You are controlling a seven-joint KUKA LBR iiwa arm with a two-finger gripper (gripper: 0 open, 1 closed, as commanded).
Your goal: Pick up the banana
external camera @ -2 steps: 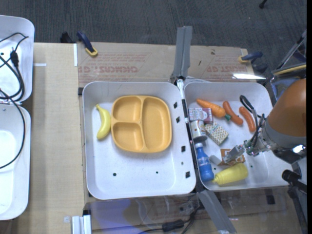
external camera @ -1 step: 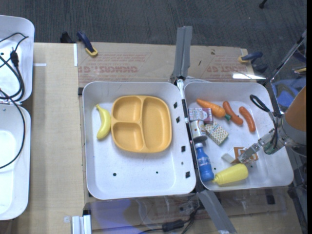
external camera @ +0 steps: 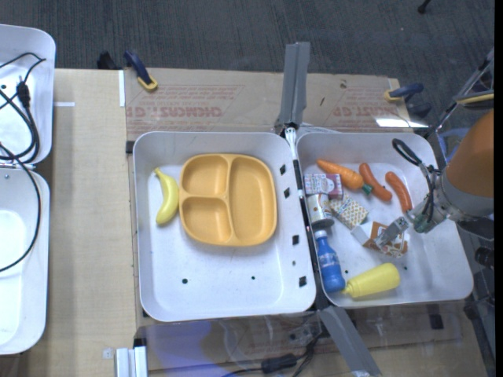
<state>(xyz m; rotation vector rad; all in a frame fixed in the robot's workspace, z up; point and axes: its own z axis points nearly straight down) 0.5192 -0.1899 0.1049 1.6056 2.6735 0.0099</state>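
Note:
The banana (external camera: pixel 166 197) lies in the left bin (external camera: pixel 146 242), close to its left wall and just left of a yellow divided plate (external camera: pixel 229 199). It is curved, with its tips pointing left, and nothing covers it. My gripper (external camera: pixel 406 227) hangs low over the right bin (external camera: pixel 444 277), far to the right of the banana, just above a small brown packet (external camera: pixel 387 243). The grey arm with its orange band (external camera: pixel 475 159) comes in from the right edge.
The right bin holds three orange carrots (external camera: pixel 376 182), small printed packets (external camera: pixel 324 184), a blue bottle (external camera: pixel 328 262) and a yellow squeeze bottle (external camera: pixel 372 280). A grey divider bar (external camera: pixel 295 93) stands between the bins. Clamps sit on the cardboard behind.

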